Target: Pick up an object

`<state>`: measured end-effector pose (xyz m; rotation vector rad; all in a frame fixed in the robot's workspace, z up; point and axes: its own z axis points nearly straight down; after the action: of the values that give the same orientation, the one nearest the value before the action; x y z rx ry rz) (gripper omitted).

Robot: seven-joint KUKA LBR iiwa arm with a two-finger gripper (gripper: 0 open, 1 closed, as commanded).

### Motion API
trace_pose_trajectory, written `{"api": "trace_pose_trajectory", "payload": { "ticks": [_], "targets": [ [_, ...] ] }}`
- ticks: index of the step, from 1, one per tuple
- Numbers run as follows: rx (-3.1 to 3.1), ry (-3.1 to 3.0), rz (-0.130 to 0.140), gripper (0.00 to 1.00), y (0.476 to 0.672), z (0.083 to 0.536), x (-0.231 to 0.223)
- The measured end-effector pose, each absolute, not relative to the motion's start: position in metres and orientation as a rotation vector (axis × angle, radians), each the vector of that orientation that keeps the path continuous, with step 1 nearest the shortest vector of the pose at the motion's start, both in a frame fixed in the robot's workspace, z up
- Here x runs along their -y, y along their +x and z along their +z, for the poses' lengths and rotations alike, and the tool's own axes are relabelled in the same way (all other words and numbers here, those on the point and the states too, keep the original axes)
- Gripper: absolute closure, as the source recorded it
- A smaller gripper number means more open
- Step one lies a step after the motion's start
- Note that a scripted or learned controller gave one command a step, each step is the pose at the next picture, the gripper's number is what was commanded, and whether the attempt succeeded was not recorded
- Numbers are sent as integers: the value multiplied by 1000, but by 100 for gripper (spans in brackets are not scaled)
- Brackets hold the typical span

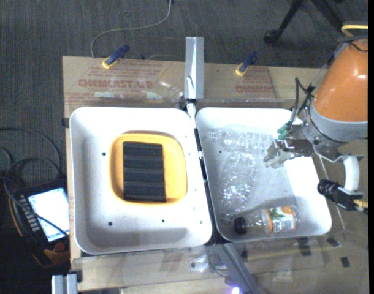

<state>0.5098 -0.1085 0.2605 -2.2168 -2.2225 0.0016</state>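
Camera view: the claw (278,154) hangs over the right bin (309,179), toward that bin's right wall, with nothing between its fingers. Whether those fingers are spread or pressed together I cannot tell from this slant. Just beside the claw, to its left in the picture, lies a crumpled clear plastic wrap (239,164) across the middle of the bin floor. Nearer the bin's front edge a clear bottle (267,220) lies on its side, its long axis running left to right, black cap toward the left. It sits below the claw in the picture and apart from it. In the left bin (89,164) rests a yellow tray with a black ribbed insert (144,170), well apart from the claw.
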Motion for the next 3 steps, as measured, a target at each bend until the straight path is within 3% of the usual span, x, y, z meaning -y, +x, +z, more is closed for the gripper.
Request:
{"api": "trace_pose_trajectory", "payload": {
  "ticks": [1, 2, 3],
  "targets": [
    [2332, -2101, 1, 0, 484, 198, 146],
    [2421, -1999, 1, 0, 484, 151, 206],
    [2474, -1934, -2, 0, 485, 158, 194]
  ]
}}
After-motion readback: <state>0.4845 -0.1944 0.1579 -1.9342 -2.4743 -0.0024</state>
